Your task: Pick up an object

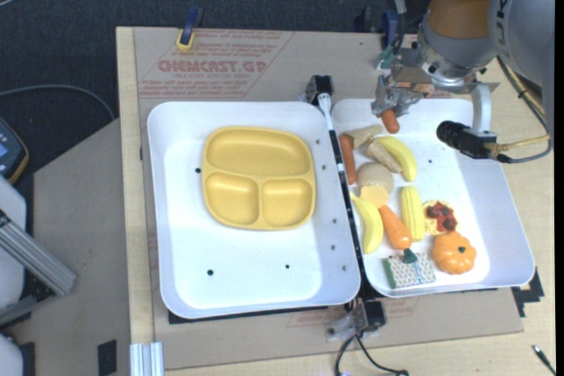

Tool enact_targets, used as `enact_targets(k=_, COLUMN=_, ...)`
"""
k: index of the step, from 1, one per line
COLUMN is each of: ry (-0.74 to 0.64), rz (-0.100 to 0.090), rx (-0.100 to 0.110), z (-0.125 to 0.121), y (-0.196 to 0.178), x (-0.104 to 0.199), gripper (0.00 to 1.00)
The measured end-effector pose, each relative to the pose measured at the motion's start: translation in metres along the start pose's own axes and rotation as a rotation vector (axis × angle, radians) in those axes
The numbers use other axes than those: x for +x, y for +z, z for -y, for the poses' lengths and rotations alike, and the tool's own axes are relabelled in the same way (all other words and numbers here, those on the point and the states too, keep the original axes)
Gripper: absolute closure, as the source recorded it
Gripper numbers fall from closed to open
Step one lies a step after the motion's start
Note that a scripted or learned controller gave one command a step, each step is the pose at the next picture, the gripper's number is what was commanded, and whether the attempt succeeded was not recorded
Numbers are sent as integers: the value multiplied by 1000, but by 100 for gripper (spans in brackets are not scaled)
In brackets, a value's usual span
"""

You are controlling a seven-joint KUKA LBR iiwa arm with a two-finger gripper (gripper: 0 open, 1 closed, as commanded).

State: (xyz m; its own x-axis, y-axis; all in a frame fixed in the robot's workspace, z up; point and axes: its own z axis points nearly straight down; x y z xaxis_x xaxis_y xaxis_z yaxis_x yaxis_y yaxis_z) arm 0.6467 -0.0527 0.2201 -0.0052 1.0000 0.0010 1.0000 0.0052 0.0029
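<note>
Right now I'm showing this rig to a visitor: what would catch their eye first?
Probably the yellow tray, alone in the left bin. Next, the toy food crowding the right bin, with an orange pumpkin near its front. The gripper sits over that bin's back edge, something small and orange at its tip.

Glossy yellow plastic compartment tray (259, 177), smooth white plastic bins (176, 216), matt brown cardboard sheet (220, 66) at 12 o'clock

Two white bins (167, 189). The left one has a yellow tray (258, 176). The right one has yellow bananas (398, 156), yellow corn (412, 211), orange carrots (394, 226), an orange pumpkin (453, 253) and a green-speckled sponge (409, 272). The tabletop (220, 66) is tan with red lettering.
</note>
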Motion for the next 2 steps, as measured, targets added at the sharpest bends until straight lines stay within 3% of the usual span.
enact_targets(k=1, ry=3, rz=2, rx=-2, z=-7, y=-13, x=-4, gripper=100)
enact_targets(k=2, ry=4, rz=2, rx=0, z=-19, y=1, x=5, gripper=100)
